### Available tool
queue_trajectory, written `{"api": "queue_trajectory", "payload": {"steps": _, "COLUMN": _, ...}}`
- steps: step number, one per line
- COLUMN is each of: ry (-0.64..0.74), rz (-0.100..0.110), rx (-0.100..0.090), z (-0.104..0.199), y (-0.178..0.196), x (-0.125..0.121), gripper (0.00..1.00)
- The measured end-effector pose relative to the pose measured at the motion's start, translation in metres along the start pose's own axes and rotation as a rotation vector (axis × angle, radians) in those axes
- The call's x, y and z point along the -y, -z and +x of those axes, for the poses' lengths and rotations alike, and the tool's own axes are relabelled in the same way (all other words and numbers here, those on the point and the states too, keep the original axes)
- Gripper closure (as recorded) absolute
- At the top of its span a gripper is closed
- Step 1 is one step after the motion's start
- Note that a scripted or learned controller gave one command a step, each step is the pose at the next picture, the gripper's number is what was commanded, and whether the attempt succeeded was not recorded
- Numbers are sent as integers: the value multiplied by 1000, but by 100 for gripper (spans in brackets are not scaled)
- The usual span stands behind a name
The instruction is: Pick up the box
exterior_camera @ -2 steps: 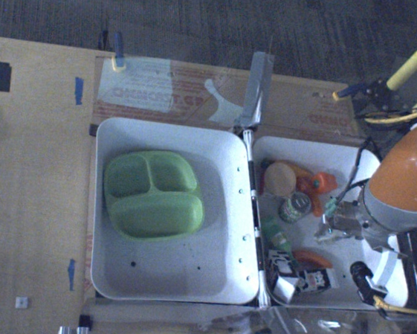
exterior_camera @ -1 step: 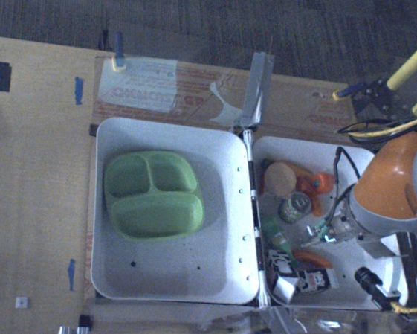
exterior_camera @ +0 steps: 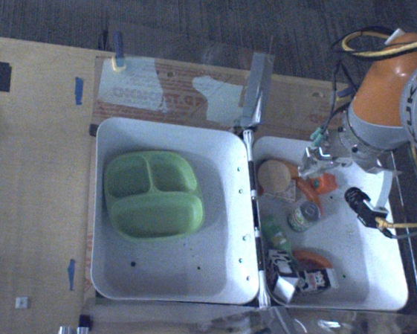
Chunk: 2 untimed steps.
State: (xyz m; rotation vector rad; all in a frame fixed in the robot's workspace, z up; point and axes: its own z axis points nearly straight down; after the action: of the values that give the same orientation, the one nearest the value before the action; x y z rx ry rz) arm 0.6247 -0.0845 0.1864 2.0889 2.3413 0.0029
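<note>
hand point(exterior_camera: 315, 166): it is hanging over the top part of the right bin point(exterior_camera: 376, 271), near the bin's left side. I cannot tell if it is open or shut, and I cannot see anything held in it.
box point(exterior_camera: 302, 274): the black and white box is lying at the bottom of the right bin, close to the bin's left wall.
way to go: from the hand, the box is sitting at about 6 o'clock. The two are well apart.
long side: the box is lying flat, and its long side is running from about 9 o'clock to about 3 o'clock, tipped a little.
in between: a small can point(exterior_camera: 304, 215) and a green thing point(exterior_camera: 276, 234) are sitting on the way down to the box. An orange thing point(exterior_camera: 312, 257) is touching the box at its top edge.
under the hand: an orange pack point(exterior_camera: 318, 186) and a round tan thing point(exterior_camera: 273, 177) are lying right by the hand. These are not the box.
next move, my guess: the hand is needing to go toward 6 o'clock and turn to fit across the box's short side.
left bin point(exterior_camera: 108, 263): it is holding a green tray point(exterior_camera: 153, 194), far from the box.
</note>
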Motion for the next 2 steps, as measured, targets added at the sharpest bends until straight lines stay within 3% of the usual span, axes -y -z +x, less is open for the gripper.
{"api": "queue_trajectory", "payload": {"steps": 1, "ry": 30, "rz": 0, "rx": 1, "z": -54, "y": 250, "x": -6, "gripper": 100}}
{"api": "queue_trajectory", "payload": {"steps": 2, "ry": 10, "rz": 0, "rx": 2, "z": -125, "y": 250, "x": -29, "gripper": 100}}
